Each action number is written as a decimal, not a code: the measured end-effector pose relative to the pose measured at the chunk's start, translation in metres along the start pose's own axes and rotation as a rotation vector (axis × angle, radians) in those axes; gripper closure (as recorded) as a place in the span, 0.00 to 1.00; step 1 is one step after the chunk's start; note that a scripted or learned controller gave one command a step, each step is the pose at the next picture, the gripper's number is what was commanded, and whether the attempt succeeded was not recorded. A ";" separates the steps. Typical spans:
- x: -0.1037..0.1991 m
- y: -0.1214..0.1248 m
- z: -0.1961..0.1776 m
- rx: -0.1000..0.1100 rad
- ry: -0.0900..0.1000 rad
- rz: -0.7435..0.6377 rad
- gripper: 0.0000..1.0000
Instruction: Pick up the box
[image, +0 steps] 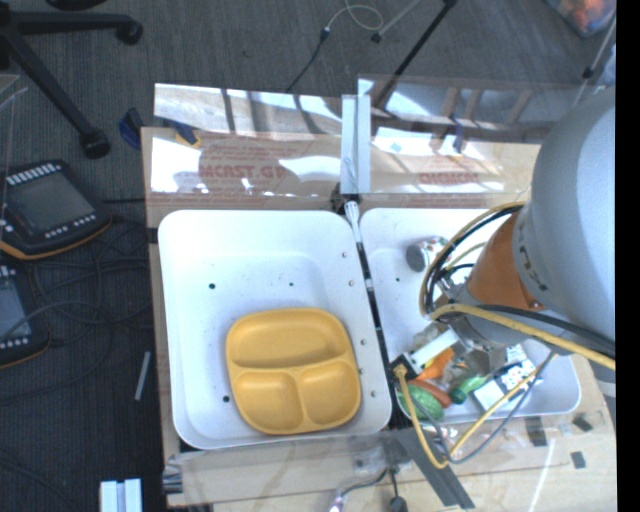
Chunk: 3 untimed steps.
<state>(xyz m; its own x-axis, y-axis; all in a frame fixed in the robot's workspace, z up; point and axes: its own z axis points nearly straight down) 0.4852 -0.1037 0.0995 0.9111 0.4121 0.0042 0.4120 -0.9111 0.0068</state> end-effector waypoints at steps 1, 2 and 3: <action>0.000 0.000 0.000 0.001 0.000 0.000 0.00; 0.048 0.103 0.009 -0.004 0.001 -0.110 0.00; -0.043 0.105 0.008 0.004 0.008 -0.103 0.00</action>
<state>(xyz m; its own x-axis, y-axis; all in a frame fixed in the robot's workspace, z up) 0.4893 -0.2171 0.0918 0.8641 0.5032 0.0121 0.5032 -0.8642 0.0031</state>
